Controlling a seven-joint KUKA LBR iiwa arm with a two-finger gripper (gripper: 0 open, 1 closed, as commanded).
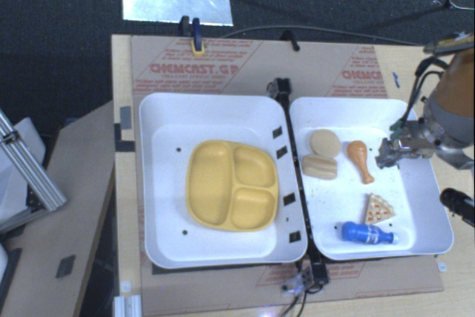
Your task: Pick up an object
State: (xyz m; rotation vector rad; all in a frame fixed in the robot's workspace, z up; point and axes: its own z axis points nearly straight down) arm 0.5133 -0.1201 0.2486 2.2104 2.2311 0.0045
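On the left, a shallow white plastic bin sits on the bench, and in its middle lies a yellow plastic plate with three compartments and rounded corners. A row of black clips runs down the seam where this bin meets its twin.

The right-hand white bin holds the smaller things. Nearest the seam is a round beige bun-like piece, and just below it, touching or nearly so, a paler oblong bread-like piece. Beside them lies an orange toy chicken drumstick, its thin end pointing toward the near side. Further toward the near edge sits a small toy pizza slice, and just below that a blue plastic bottle with a white cap, lying on its side.

The grey arm's jaws hang over the right part of this bin, just to the right of the drumstick and apart from it. From here I cannot tell how far the jaws are parted; nothing is visibly held in them.
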